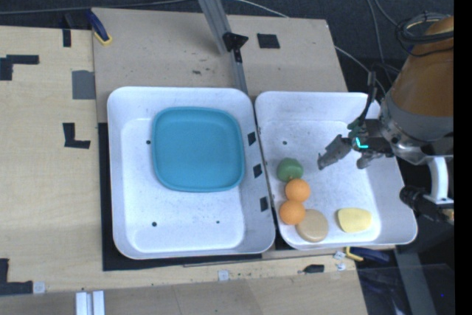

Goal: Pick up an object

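Observation:
The right bin [317, 111] holds a green ball [290, 169], two orange balls [297, 189] [292, 212], a beige round disc [313, 225] and a yellow lump [355, 219], all grouped along its near side. My gripper [346, 158] hovers over the middle of this bin, up and to the right of the green ball. It is open, its two dark fingers spread apart with nothing between them. One fingertip [327, 158] points left toward the green ball, still apart from it.
The left bin [125, 181] carries a blue square plate [198, 148]. A grey metal pole [214, 4] slants down to the divide between the bins. Cables lie on the dark floor at the back right.

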You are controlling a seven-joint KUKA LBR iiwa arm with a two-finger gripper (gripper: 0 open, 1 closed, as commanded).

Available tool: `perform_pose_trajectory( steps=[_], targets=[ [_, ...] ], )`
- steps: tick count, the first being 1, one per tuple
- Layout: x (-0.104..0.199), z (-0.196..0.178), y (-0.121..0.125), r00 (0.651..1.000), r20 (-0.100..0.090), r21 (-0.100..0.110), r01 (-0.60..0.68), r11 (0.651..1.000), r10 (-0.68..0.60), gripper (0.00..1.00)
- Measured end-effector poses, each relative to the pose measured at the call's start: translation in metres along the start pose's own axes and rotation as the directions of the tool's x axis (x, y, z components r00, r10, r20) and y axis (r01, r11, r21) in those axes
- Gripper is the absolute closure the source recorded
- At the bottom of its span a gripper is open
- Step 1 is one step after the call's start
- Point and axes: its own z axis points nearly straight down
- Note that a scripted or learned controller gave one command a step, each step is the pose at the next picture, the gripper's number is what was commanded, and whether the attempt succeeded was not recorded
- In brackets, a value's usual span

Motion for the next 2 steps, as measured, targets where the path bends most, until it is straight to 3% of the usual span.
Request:
perform_pose_trajectory(
  steps=[1,2],
  targets=[
    [0.0,0.0,0.0,1.0,0.0,0.0,0.0,1.0,0.0,0.0],
    [-0.01,0.054,0.001,1.0,0.0,0.005,-0.001,1.0,0.001,0.0]
  ],
)
